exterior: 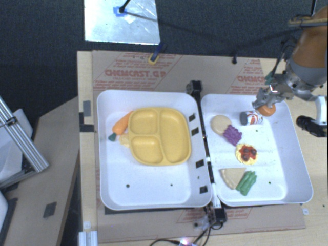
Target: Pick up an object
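My gripper [267,102] hangs over the far edge of the right bin [287,152], reaching in from the upper right. A small round orange object [266,108] sits between its fingertips, and the fingers are closed against it. Just left of it and lower down, a small red and white can [251,118] lies on its side on the bin floor. Further down the right bin lie a beige cookie [221,123], purple grapes [232,135], a little yellow dish of red-sauced pasta [247,154], a tan wedge [231,177] and green beans [246,183].
The left bin [113,183] holds a yellow divided plate [156,136] with a carrot [121,123] at its left rim. A black hinge strip [201,137] runs between the bins. A foil sheet [122,14] lies at the back, and cables cross the dark floor.
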Robot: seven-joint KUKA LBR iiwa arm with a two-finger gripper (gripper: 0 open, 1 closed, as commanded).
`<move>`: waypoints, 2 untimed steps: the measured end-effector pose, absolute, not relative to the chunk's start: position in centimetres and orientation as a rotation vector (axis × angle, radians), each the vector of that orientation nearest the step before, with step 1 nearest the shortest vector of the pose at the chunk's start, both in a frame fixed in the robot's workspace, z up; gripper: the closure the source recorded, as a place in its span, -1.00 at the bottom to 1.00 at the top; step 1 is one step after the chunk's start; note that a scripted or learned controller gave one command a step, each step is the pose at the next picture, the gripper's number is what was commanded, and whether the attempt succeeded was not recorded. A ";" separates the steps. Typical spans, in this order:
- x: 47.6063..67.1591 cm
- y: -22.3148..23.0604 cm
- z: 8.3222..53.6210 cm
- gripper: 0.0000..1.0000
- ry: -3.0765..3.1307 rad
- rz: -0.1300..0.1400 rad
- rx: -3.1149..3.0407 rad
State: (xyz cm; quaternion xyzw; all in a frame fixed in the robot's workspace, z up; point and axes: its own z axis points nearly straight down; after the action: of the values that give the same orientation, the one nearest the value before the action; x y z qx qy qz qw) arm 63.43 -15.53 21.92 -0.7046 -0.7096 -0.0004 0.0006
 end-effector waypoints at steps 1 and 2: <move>60.6 -10.4 23.0 1.00 -2.230 -0.003 -2.212; 58.7 -5.7 21.9 1.00 -2.229 -0.001 -2.210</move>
State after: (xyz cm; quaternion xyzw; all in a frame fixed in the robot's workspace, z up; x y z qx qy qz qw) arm 58.67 -5.71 21.93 -0.7041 -0.7101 -0.0004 0.0013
